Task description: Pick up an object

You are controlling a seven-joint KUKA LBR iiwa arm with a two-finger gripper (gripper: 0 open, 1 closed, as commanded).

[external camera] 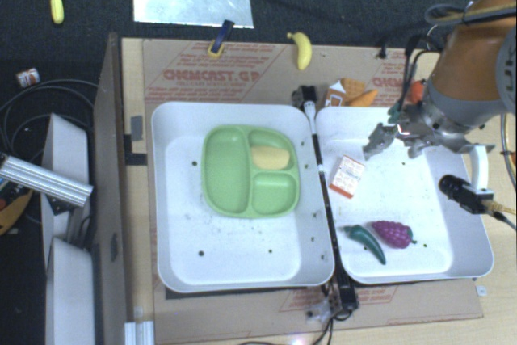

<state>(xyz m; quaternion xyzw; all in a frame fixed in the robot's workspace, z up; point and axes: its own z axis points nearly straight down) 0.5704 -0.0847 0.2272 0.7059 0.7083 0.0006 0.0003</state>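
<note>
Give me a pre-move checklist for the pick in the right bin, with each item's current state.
1. Targets present in the right bin: ok. A small red-and-white box, purple grapes and a green pepper lie there.
2. Tool over the right bin: ok, near its upper left part.
3. Tool lined up on a target: not ok. It sits up and right of the box.
4. Tool free of objects: ok, nothing seen between its tips.
5. Box apart from the other items: ok.
6. Grapes and pepper apart: not ok, they lie close together, perhaps touching.
</note>
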